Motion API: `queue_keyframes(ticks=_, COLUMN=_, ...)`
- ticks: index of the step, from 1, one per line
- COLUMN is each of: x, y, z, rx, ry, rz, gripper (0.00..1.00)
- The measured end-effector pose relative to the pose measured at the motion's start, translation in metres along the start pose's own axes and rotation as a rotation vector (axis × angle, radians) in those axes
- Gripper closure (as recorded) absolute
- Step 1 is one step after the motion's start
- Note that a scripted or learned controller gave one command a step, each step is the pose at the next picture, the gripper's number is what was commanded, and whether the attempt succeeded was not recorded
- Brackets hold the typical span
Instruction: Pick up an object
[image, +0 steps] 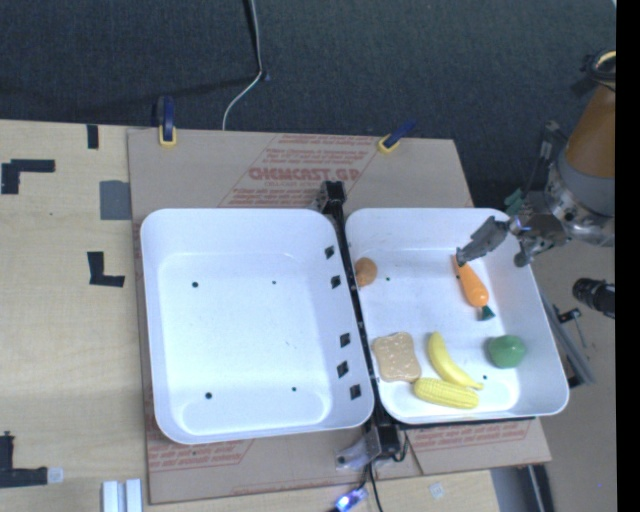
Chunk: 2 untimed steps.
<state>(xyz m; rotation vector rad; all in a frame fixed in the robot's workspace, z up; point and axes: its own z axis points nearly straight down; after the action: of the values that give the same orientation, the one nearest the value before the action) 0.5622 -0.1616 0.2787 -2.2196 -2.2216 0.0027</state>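
**benchwatcher:** So the gripper (503, 241) hangs over the top right part of the right bin (430, 222), fingers spread wide with nothing between them. One finger (478, 244) points down-left at the stem end of the carrot (472, 284), which lies just below it, tilted, green tip toward the bin's right wall. I'd guess that's the target. Anyone got tips on doing this grab cleanly?

**pickplace_pete:** Looks to me like the approach stage, not the grab yet. I'd centre the fingers over the fat orange middle of the carrot, not the thin green end, and turn the wrist so they close across its width. It's probably smooth plastic and round, so an off-centre pinch could squirt it sideways.

**benchwatcher:** Room-wise?

**pickplace_pete:** Pretty decent. The carrot sits near the right wall but not touching it as far as I can tell, so the outer finger has a gap to drop into, just not a generous one. The green ball (506, 351) is below it, apart. The banana (451, 360), corn cob (446, 394) and cracker (396, 356) bunch up along the near edge, well clear. The small orange ball (366, 271) hugs the divider side. The middle of that bin is open floor, so coming in from there is safest.

**benchwatcher:** And the left bin (240, 320)?

**pickplace_pete:** Nothing in it that I can see, so plenty of space there. Watch the raised rims and the black clips (344, 343) between the bins when lifting out over the worktop (60, 330).
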Motion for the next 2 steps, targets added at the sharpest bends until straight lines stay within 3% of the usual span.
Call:
queue_keyframes(ticks=1, x=0.037, y=-0.085, z=0.143, rx=0.021, ry=0.008, rz=0.001, gripper=0.00)
queue_keyframes(ticks=2, x=0.060, y=-0.079, z=0.196, rx=0.001, ry=-0.001, rz=0.002, gripper=0.00)
